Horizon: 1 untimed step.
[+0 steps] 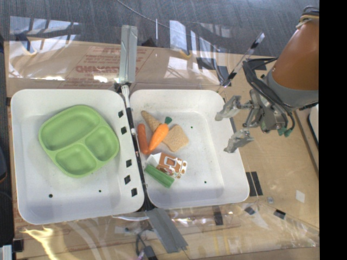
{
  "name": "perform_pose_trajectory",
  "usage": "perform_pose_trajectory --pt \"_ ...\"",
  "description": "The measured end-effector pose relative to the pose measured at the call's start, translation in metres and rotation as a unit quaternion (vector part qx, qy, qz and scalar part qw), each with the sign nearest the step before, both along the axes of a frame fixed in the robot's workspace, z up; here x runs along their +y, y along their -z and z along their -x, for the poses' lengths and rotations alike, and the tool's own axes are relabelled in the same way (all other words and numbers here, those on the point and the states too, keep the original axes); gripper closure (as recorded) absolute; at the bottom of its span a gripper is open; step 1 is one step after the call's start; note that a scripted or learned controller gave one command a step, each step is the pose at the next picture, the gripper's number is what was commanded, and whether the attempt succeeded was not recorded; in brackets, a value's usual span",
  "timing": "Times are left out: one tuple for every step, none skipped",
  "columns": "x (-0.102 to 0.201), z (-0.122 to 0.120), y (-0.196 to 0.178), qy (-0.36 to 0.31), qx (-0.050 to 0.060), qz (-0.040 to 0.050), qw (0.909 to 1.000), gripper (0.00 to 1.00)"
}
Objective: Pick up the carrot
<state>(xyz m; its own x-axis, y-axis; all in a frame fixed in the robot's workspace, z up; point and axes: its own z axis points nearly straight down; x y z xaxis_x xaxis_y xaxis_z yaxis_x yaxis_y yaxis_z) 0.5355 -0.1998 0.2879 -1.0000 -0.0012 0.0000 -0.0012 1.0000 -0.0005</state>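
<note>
1. Over the right bin's (238, 183) right edge hangs the gripper (232, 128), fingers spread wide, holding nothing
2. Far across, the carrot (158, 137) lies near the left wall, touching the bread (175, 138)

We see our arm (295, 58) reaching in from the right side of the view, its orange band broad and rounded above the grey wrist (282, 93). Dark cables loop around the wrist. Our gripper (232, 128) points to the left, its two pale metal fingers (227, 110) spread well apart, one toward the far side and one toward the near side, with nothing between them.
</note>
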Motion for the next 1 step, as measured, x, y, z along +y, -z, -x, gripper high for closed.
perform_pose_trajectory --pt "0.025 -0.0916 0.0733 0.022 0.003 -0.0015 0.9998 0.0"
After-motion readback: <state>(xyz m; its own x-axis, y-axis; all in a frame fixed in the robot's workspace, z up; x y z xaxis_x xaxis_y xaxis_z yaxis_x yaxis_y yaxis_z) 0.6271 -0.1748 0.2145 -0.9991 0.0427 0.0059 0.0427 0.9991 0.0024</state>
